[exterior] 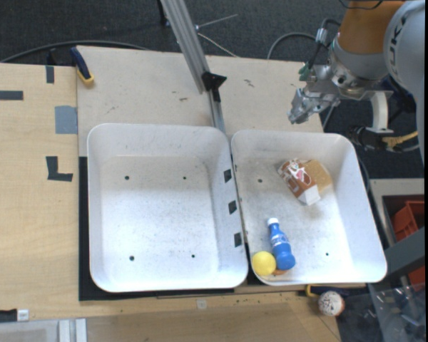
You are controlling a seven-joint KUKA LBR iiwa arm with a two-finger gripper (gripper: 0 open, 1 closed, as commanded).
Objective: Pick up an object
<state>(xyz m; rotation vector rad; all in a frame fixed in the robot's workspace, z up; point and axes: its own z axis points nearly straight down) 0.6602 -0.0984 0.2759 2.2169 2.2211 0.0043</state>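
The right bin (pixel 357 191) holds three objects. A brown and red-and-white packet (pixel 304 179) lies near its far side. A small blue bottle with a white cap (pixel 279 244) lies near the front, and a yellow ball (pixel 263 263) rests against it at the front rim. My gripper (pixel 300 112) hangs above the far rim of the right bin, well above and behind the packet. Nothing shows between its fingers, whose spread I cannot make out.
The left bin (pixel 100 191) sits beside the right one. A slanted metal rail (pixel 189 41) runs down to the divider between the bins. A small ball (pixel 331 303) lies off the bench at the front right. A blue-and-yellow clamp (pixel 82 66) sits at the far left.
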